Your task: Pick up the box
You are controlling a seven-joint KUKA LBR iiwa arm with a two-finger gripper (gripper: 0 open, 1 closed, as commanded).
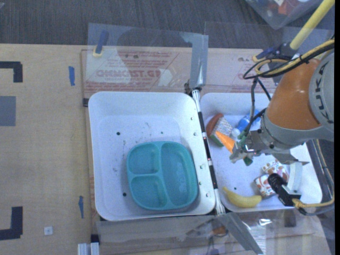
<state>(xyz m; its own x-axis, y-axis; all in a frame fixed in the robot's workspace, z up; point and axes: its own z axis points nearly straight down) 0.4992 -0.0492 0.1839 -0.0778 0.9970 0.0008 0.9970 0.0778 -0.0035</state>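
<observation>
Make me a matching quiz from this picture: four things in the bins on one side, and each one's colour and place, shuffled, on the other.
Things:
1. divided tray
2. banana
3. carrot
4. box

Descriptions:
A. yellow, along the right bin's lower edge in the view
B. white with red print, in the right bin to the right of the others there
C. teal, in the left bin
D. orange, close to the right bin's left wall

Pairs: 1-C, 2-A, 3-D, 4-B
</observation>
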